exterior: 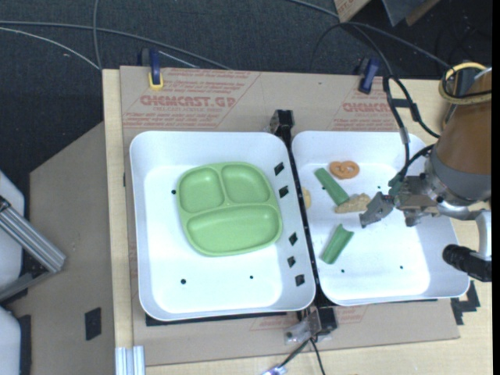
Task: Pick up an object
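hand point(373, 212): fingers spread, holding nothing, low in right bin point(437, 283) beside tan piece point(353, 204), likely lined up to grasp it.

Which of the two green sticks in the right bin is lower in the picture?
The shorter green stick, lying slanted near the middle of the right bin. The other green stick sits higher up, beside the orange pretzel.
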### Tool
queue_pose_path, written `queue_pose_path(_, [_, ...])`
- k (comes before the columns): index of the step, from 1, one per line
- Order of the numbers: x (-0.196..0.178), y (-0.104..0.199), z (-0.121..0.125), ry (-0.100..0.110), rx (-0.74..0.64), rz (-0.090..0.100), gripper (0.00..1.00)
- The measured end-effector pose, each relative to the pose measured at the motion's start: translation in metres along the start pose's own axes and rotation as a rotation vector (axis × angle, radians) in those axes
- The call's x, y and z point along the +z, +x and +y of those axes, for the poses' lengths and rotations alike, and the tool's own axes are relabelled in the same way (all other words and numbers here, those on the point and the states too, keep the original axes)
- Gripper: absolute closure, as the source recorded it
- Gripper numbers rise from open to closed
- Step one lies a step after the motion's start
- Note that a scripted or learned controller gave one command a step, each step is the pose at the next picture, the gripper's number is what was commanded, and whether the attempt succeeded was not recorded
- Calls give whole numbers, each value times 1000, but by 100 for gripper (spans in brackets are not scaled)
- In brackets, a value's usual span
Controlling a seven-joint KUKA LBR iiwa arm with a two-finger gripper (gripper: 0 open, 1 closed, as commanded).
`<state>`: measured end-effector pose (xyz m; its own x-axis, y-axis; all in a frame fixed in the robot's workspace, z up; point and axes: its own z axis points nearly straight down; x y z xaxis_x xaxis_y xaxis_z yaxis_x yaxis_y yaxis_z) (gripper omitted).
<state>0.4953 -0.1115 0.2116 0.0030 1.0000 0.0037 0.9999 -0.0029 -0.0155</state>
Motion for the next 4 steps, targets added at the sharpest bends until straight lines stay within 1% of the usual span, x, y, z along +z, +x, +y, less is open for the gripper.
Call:
queue_pose_path(1, [-6, 0, 3, -14, -3, -2, 0])
queue_pose_path(2, [37, 5, 4, -9, -2, -1, 0])
queue_pose_path(3, [94, 5, 13, -8, -3, -1, 0])
queue_pose_path(4, [126, 6, 15, -16, -1, -1, 0])
